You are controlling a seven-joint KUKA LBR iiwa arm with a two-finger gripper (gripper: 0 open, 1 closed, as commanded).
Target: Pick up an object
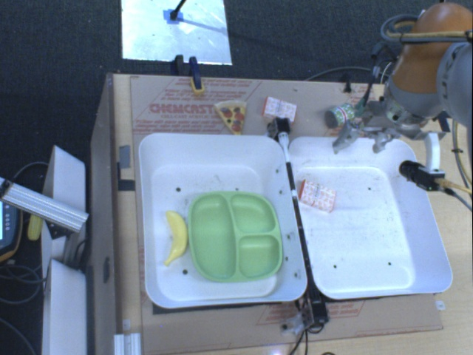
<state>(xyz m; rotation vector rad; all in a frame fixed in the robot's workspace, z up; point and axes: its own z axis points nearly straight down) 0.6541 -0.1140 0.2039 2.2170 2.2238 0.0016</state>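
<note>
Two shallow white bins (369,272) sit side by side on a cardboard-covered bench. The grey two-finger gripper (363,137), fingers apart, hovers over the right bin's far edge. A small red-patterned white packet (317,196) lies tilted nearby.

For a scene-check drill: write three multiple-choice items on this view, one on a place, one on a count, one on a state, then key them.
1. Where does the banana lie?
A. left bin, beside the green plate
B. right bin
C. on the cardboard

2. How many compartments has the green plate?
A. two
B. three
C. five

3. How are the gripper fingers?
A. shut on the banana
B. spread apart, nothing between them
C. shut on the plate

Key: A, it lies at the plate's left edge in the left bin; B, three hollows show; B, the fingers stand apart above the right bin rim.
</note>
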